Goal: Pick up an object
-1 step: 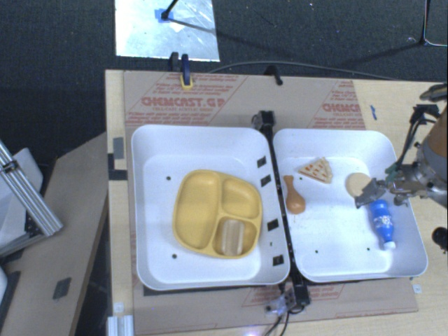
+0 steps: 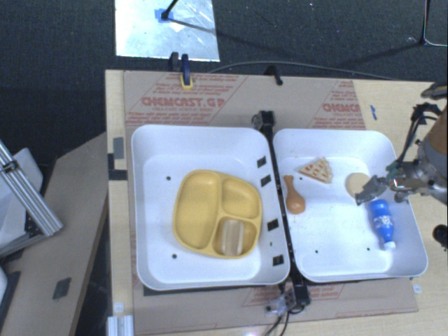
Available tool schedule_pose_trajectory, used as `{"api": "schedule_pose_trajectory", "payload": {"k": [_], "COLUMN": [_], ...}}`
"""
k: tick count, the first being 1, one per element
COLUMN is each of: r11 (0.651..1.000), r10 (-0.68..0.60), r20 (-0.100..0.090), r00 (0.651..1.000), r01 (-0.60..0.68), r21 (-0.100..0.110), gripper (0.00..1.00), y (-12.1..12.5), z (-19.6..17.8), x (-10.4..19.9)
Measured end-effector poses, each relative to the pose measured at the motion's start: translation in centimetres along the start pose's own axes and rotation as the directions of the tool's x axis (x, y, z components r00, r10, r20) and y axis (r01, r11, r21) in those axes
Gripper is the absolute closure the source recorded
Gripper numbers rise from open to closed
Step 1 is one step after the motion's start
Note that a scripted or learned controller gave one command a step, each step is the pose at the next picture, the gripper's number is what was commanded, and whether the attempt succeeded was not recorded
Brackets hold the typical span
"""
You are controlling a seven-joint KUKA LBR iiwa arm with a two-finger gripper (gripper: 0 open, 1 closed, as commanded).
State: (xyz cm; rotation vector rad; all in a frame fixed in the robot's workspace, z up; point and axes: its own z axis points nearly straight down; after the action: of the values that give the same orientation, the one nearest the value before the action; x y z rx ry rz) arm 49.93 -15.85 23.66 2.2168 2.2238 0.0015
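The right bin [image 2: 336, 257] holds several small objects. A blue bottle with a white cap [image 2: 382, 222] lies near its right wall. A round tan piece [image 2: 355, 182] sits just left of my gripper [image 2: 376, 187]. A pizza slice [image 2: 316, 169] lies toward the back, and a tan drumstick [image 2: 295, 195] lies by the left wall. My gripper reaches in from the right and hovers just above the bottle's upper end, beside the round tan piece. I see nothing held in it.
The left bin [image 2: 157, 257] bears a yellow divided tray [image 2: 203, 208] with a clear cup [image 2: 230, 235] in its front compartment. A black divider with clips [image 2: 274, 201] runs between the bins. The cardboard bench top [image 2: 210, 100] extends behind them.
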Motion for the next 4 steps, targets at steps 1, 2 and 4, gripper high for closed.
{"api": "schedule_pose_trajectory", "payload": {"k": [1, 2, 4], "r11": [1.000, 1.000, 1.000], "r10": [0.002, 0.001, 0.001], "r20": [-0.001, -0.002, 0.000], "r00": [1.000, 1.000, 1.000], "r01": [-0.002, -0.001, -0.001], "r21": [0.004, 0.004, -0.001], "gripper": [0.00, 0.00, 1.00], "y": [0.9, 1.6, 1.7], "z": [5.6, 10.1, 14.0], "x": [-0.4, 0.0, 0.0]}}
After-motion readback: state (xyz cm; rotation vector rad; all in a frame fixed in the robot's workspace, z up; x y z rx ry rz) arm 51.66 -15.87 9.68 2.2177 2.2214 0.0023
